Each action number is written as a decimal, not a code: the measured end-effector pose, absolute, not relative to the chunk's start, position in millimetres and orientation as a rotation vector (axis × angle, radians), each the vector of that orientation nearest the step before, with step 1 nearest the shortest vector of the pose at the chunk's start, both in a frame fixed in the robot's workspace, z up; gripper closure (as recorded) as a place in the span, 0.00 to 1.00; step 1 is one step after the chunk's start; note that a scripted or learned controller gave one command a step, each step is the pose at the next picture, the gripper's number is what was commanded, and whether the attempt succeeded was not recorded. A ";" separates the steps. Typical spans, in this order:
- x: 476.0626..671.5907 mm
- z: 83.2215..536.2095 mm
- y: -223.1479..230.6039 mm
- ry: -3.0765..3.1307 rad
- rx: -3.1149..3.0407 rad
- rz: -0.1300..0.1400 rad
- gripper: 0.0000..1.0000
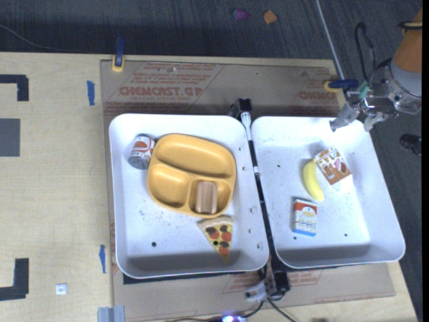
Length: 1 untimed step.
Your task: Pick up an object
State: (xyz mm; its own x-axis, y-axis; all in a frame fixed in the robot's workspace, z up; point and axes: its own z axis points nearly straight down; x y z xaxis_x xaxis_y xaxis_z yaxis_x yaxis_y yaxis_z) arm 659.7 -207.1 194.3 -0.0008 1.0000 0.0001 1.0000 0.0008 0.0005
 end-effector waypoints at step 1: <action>663.3 98.4 -211.5 2.247 2.233 0.011 0.00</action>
State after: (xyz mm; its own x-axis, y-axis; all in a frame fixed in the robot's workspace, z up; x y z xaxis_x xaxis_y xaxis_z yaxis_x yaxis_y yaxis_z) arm 663.3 -211.5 98.4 -0.0059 0.9997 0.0234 0.9999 0.0062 -0.0135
